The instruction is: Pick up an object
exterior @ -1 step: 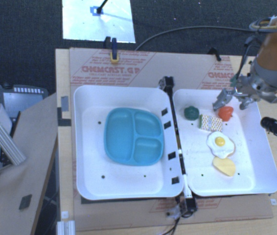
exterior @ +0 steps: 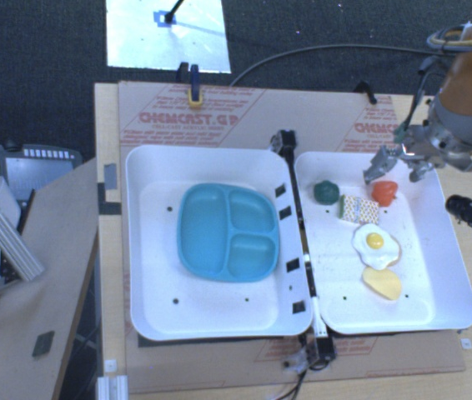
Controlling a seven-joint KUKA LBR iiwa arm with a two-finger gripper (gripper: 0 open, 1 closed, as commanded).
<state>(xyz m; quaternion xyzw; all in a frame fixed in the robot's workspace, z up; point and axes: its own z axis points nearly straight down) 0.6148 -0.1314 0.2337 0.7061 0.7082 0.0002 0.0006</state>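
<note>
The right bin (exterior: 444, 307) holds several small toy foods. A green round piece (exterior: 327, 192) lies near its back left, and a small patterned block (exterior: 359, 209) sits beside it. A red piece (exterior: 384, 192) rests near the back. A fried egg (exterior: 375, 246) lies in the middle, with a yellow piece (exterior: 384, 283) just in front of it. My gripper (exterior: 399, 165) hangs over the back of this bin, above and slightly behind the red piece. Its two grey fingers stand spread apart with nothing between them.
The left bin (exterior: 148, 307) holds a blue divided plate (exterior: 226, 231). A black divider (exterior: 296, 223) with clips runs between the bins. A yellow clamp (exterior: 194, 86) stands at the bench's back edge. A black cable (exterior: 319, 52) arcs behind the bins.
</note>
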